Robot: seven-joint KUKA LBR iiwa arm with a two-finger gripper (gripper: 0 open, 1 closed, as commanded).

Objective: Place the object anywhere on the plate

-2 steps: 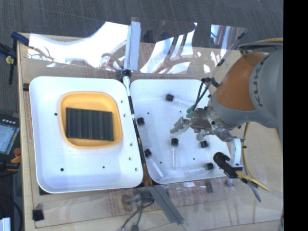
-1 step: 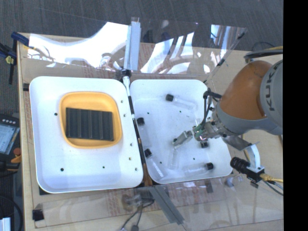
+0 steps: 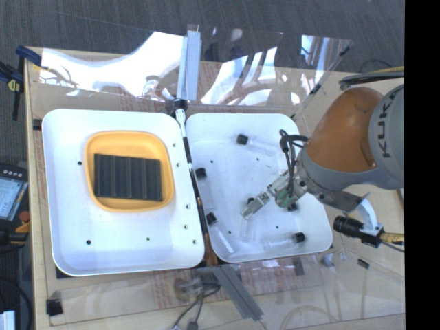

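Clear plastic tube (image 3: pixel 283 240): light, slippery; I'd pinch mid-body.
Hand (image 3: pixel 256 205): at its 11 o'clock; grip state I cannot tell.
Plate (image 3: pixel 128 172): left bin.

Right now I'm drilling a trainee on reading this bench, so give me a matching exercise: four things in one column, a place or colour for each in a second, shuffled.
Things:
1. plate
2. tool
3. orange band
4. black-capped clear tube

Descriptions:
A. on the arm, at the view's right
B. yellow, with a dark ribbed centre, in the left bin
C. lying near the front edge of the right bin
D. low over the middle of the right bin

Pairs: 1-B, 2-D, 3-A, 4-C
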